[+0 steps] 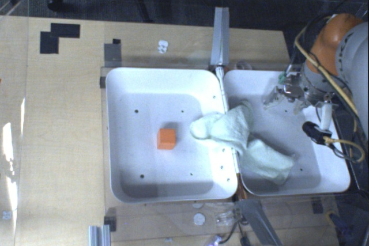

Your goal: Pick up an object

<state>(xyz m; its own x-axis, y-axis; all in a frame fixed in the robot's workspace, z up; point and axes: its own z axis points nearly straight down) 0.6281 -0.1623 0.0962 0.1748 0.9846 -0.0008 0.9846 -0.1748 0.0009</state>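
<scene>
The gripper (286, 91) hung over the upper part of the right bin (340, 181), up near that bin's far wall, and its fingers appeared spread a little with nothing between them, though at this size the gap was hard to read with certainty. No object had been lifted, so by all signs the task stood at its start: a target had yet to be closed on, and the whole grasp and raise remained. Nearest the fingers, below and to the side of them toward the divider, lay a white cloth (242, 138), crumpled and draped across the shared rim between the two bins, one end bunched in the left bin (124, 124) and the other spread across the right bin's floor. It was the closest thing to take, near but not touching the fingertips. Farther off, well apart from the gripper and past the cloth, an orange cube (166, 138) sat alone on the left bin's floor with bare white all around it. The room straight beneath the fingers looked open. The divider rim under the cloth was the edge to mind, since a descent there would probably meet the wall and not the floor. The cube, clear of every wall, likely offered the cleaner approach, though the longer reach.
</scene>
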